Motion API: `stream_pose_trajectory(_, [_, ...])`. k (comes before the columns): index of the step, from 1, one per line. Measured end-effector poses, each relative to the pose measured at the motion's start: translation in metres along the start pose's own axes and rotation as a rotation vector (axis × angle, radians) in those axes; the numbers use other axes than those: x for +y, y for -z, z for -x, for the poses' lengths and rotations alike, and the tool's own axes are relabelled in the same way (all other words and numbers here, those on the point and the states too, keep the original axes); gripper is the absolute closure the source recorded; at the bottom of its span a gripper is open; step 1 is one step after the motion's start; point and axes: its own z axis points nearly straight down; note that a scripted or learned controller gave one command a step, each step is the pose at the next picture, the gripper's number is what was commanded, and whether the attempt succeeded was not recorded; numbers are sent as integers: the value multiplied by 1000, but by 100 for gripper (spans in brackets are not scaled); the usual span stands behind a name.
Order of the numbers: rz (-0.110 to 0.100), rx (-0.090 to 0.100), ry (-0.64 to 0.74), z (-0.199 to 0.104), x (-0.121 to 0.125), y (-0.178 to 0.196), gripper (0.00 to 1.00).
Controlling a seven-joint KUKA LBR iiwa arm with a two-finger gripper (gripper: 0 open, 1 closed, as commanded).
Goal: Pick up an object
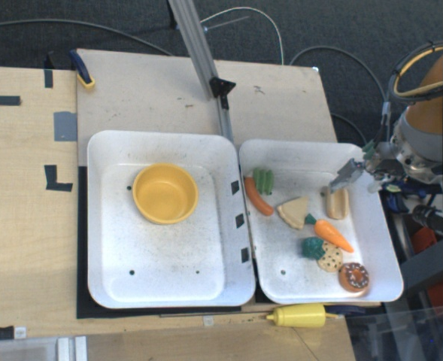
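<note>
Gripper (346, 177) low over right bin (379, 277), tips just above bread piece (336, 203); opening cannot be told. Carrot (332, 234) and donut (353, 277) lie nearby. No legible labels.

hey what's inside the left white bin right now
One yellow bowl sits upright in the left bin, toward its far side. The bowl hides the patch of bin floor beneath it.
</note>
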Motion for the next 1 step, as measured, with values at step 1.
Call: stream_pose_trajectory(1, [0,0,0,0,0,0,0])
